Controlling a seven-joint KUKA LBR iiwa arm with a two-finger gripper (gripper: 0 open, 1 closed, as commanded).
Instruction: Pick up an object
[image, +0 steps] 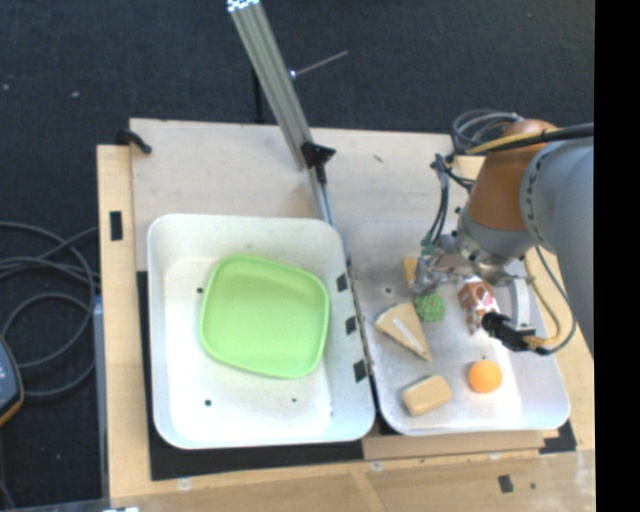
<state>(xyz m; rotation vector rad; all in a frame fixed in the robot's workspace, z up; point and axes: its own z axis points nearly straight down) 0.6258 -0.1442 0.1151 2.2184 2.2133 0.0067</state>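
Pincer (432, 283) of the grey arm hangs low in the right white bin (545, 400), just above a small green bumpy object (431, 308); its grip cannot be told.

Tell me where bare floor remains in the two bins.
Left bin: only a margin around the green plate. Right bin: free near its top-left corner and right of the orange ball. Crowded around the claw, broccoli and cheese wedge.

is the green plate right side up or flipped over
Right side up. The green plate lies flat in the left bin, its raised rim framing a sunken centre that faces the camera.
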